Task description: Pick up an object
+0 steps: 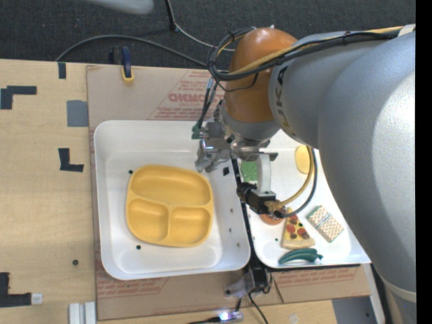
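A yellow divided plate (pixel 170 203) lies flat in the left bin (pixel 108 201). My gripper (pixel 214 165) hangs over that bin's upper right part, just past the plate's far right corner and close to the wall between the bins. It is open, with nothing between its fingers. The right bin (pixel 337 252) holds a toy pizza slice (pixel 295 233), a green curved piece (pixel 300 256), a checkered block (pixel 325 223), a yellow disc (pixel 303 159) and a green item (pixel 249 171) partly hidden by the wrist.
The big grey arm covers the right bin's upper part. A small orange-red object (pixel 273 214) sits beside the pizza slice. Both bins rest on a cardboard sheet (pixel 162 93) on the wooden bench.
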Action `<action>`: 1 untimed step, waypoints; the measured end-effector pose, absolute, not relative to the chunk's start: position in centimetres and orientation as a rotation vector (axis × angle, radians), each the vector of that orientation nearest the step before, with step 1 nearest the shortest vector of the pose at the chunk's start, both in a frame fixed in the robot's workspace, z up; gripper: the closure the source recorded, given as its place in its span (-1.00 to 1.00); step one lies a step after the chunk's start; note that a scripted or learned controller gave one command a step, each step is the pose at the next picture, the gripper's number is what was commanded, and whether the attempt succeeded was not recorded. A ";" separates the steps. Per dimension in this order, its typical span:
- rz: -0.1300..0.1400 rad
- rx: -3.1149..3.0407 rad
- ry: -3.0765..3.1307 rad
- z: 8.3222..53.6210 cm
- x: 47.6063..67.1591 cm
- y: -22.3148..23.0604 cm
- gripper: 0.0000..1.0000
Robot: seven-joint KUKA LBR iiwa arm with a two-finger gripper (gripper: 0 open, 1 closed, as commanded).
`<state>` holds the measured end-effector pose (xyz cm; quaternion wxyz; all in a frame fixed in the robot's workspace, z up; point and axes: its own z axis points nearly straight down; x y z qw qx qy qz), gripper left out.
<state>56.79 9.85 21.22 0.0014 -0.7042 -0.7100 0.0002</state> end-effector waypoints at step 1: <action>0.003 -2.217 -2.223 21.2 56.8 9.5 -1.00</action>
